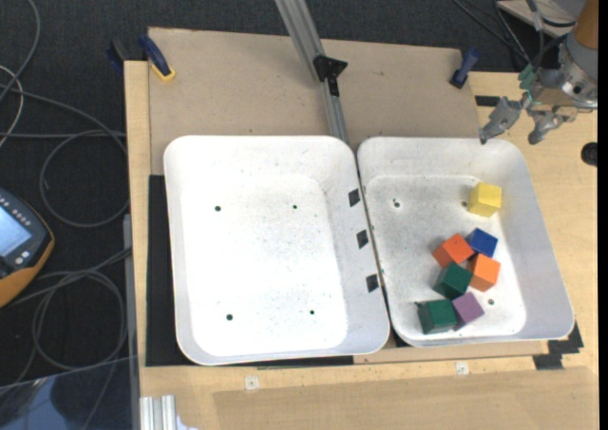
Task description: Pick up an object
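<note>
Two bins sit side by side on the bench — the left bin and the right bin touching along their inner edges. One block lies toward the right bin's far side, a cluster of blocks in its near right part — the gripper hangs over its far right corner.

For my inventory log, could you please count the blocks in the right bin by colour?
Yellow block: 1
Orange blocks: 2
Blue block: 1
Green blocks: 2
Purple block: 1
Total: 7, all in the right bin.
</note>
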{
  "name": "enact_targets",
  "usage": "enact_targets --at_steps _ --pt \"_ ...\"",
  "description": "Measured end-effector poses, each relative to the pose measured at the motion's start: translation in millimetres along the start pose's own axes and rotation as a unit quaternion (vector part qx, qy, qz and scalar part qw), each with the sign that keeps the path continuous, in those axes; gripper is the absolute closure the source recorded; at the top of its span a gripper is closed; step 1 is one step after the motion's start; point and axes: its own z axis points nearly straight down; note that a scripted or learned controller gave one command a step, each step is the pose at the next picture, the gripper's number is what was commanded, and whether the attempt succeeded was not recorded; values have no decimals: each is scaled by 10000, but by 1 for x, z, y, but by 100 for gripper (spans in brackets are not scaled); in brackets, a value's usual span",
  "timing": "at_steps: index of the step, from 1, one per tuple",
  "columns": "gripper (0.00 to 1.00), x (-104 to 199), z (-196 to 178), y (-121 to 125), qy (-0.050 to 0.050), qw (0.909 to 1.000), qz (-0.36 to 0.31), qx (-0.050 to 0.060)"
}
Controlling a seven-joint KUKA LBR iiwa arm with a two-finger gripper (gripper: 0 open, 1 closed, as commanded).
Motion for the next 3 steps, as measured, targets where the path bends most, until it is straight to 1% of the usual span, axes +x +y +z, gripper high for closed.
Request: enact_targets --at_steps 1,2,3 --pt "0 0 0 0 -3 10000 2 1" --pt "0 1 43 -5 3 10000 7 19" --pt "0 1 86 -1 4 10000 2 21"
